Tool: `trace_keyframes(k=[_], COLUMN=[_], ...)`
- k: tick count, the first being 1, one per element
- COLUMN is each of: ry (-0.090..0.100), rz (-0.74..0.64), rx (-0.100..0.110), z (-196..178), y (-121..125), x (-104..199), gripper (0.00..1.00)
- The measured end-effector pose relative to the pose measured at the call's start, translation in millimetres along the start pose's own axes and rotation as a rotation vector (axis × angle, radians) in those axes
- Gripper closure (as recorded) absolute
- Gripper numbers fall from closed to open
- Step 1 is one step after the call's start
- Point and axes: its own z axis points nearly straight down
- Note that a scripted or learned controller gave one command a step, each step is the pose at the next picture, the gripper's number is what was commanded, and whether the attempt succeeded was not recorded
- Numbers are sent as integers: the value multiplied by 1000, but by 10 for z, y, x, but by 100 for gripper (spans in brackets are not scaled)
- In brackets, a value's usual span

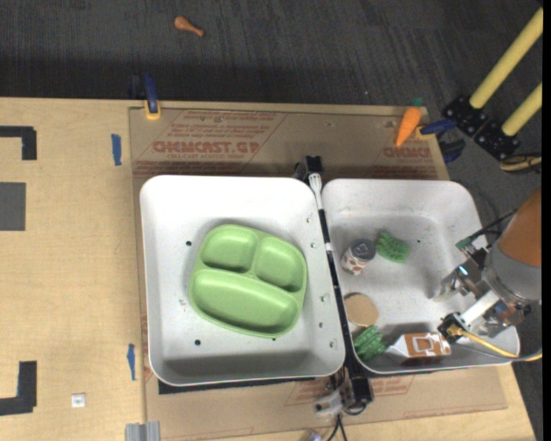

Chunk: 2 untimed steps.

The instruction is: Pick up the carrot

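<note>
Camera view: carrot [408,127] lies outside both bins, on the brown board [215,142] just beyond the far edge of the right bin [430,207], near that bin's far right corner. It is tilted, green top pointing away from the bins, orange body toward them. A blue clamp [436,127] sits just beside it on the right.

Gripper [461,281] hangs over the right side of the right bin, well apart from the carrot. Nothing is visibly held; we cannot tell whether it is released or clenched.

Handling, our judgement:
- The carrot looks like a small toy, so we expect it to be light.
- The body looks smooth and tapered, so it may slip toward the thin end under a squeeze.
- The carrot lies flat on the board, so a low grasp risks scraping.

Where to take hold: across the thick part of the orange body, just below the green top, with the jaws set square to its long axis. We avoid the tip.

Risks:
- The clamp crowds the right side of the approach.
- The bin rim lies between gripper and carrot.
- A second orange bit [188,26] lies on the dark floor, far left. It is too small to identify and we do not take it as the target.
</note>
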Motion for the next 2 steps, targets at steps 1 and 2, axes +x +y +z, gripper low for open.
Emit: trace_keyframes(k=[1,2], ry=[14,9], rz=[-251,276], rx=[26,-13], z=[97,103], y=[149,-336], x=[-71,251], gripper=[0,0])
